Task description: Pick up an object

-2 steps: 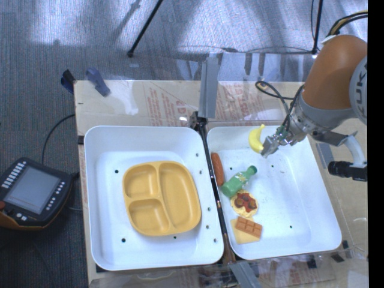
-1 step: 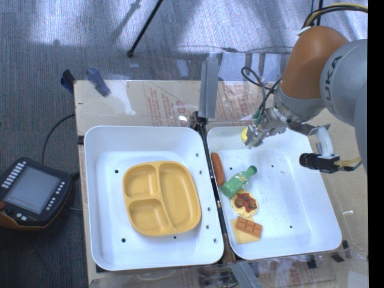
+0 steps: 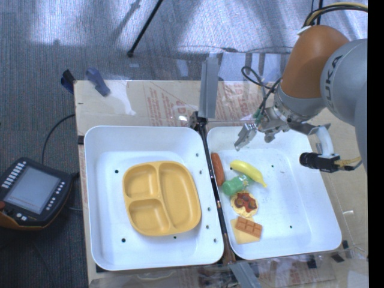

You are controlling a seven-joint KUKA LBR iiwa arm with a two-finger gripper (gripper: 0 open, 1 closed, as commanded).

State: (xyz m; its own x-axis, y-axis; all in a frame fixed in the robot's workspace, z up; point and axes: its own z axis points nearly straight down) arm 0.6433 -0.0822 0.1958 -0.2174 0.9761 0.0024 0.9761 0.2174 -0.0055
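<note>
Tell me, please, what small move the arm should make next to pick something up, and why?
Probably lower the gripper toward the banana. The gripper hangs above the right bin near its back edge with nothing between its fingers, and the banana is the toy food lying nearest to it, just ahead of it.

Right bin (image 3: 312, 221): toy food crowded along left side — sausage (image 3: 217, 168), banana (image 3: 249, 172), green piece (image 3: 234, 185), pizza slice (image 3: 244, 202), waffle-like piece (image 3: 246, 229); pieces packed close, little gap left between them. Centre and right floor of right bin left bare, wide room for descent. Gripper (image 3: 256, 132) hung over back left part of right bin. Left bin (image 3: 96, 221): middle taken by yellow divided tray (image 3: 161, 197); bare margins all around. Rim between bins raised beside sausage.
</note>
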